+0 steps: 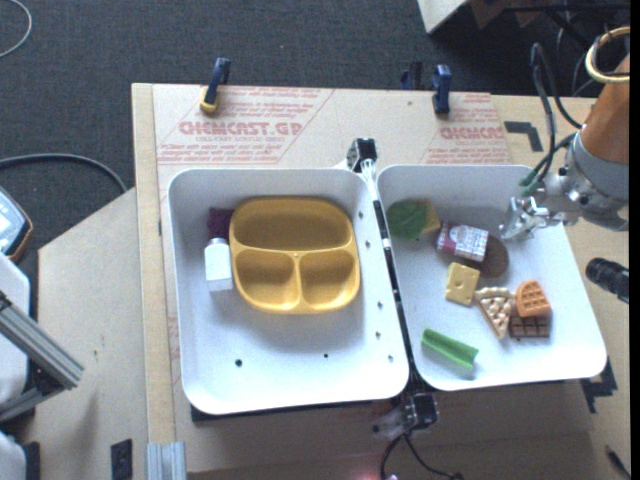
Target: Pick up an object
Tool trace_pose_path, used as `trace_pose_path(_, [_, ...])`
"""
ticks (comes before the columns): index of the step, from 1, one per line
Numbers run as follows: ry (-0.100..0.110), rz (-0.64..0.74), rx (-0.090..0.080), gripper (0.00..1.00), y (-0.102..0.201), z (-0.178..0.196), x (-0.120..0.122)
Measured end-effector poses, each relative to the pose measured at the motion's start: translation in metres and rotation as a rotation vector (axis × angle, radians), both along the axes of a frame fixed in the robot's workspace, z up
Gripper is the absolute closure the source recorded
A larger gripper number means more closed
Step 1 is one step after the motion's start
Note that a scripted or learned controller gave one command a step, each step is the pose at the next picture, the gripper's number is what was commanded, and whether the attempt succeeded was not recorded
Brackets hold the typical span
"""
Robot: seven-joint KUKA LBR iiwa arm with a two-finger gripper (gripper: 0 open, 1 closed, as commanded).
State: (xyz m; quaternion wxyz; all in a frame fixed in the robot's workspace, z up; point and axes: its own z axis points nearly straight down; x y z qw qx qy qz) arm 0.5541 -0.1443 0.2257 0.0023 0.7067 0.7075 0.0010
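Approach step: gripper point(522, 218) hovers over right bin's point(590, 298) far edge, jaws' state unclear, next descend onto a toy food item point(463, 241).

Both bins point(200, 368) look like smooth, slightly glossy white plastic. The left one holds a matt yellow plastic tray point(293, 253). The board point(300, 128) beneath is printed cardboard; the floor point(100, 28) is dark carpet.
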Motion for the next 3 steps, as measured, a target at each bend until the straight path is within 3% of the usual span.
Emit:
trace_pose_path(1, [0.007, 0.003, 0.004, 1.00, 0.053, -0.011, -0.001])
trace_pose_path(3, [0.003, 0.004, 0.003, 1.00, 0.146, -0.010, 0.001])
